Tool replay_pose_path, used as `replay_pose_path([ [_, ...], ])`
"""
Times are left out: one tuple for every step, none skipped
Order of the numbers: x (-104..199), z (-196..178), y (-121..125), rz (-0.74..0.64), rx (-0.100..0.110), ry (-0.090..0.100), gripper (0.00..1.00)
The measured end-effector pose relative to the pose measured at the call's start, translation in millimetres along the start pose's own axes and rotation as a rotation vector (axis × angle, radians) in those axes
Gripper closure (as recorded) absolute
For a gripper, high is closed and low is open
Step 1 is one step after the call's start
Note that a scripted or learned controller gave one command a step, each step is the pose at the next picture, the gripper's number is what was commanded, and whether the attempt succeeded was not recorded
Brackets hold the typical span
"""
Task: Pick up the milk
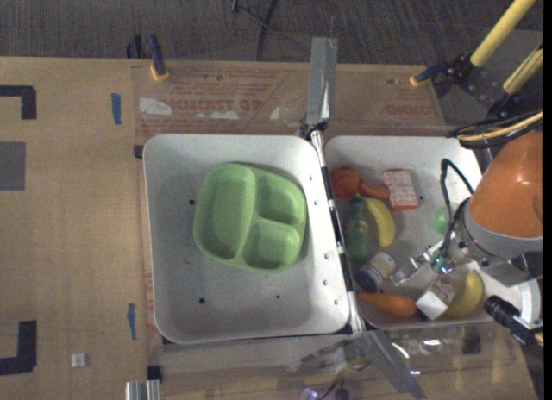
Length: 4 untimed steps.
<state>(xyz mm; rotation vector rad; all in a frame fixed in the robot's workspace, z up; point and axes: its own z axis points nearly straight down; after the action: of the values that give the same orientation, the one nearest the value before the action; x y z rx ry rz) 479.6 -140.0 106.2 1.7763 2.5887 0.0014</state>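
My arm reaches in from three o'clock, its orange band [509,196] bulking large at the right edge. The wrist angles down toward eight o'clock, and the gripper [431,265] sits low at the end of it. I can't make out its tip clearly.

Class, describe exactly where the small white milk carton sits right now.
The small white milk carton lies in the right white bin, near its front edge, between the orange carrot and the yellow lemon.
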Motion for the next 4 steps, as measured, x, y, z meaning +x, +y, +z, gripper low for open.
replay_pose_path([
  [-1,-10,0,0.002,-0.002,-0.002,1.0],
  [-36,-107,40,0.272,0.0,-0.001,1.0],
  [-36,-107,40,0.272,0.0,-0.001,0.0],
  [-35,-18,-6,0.155,0.002,0.001,0.0],
])
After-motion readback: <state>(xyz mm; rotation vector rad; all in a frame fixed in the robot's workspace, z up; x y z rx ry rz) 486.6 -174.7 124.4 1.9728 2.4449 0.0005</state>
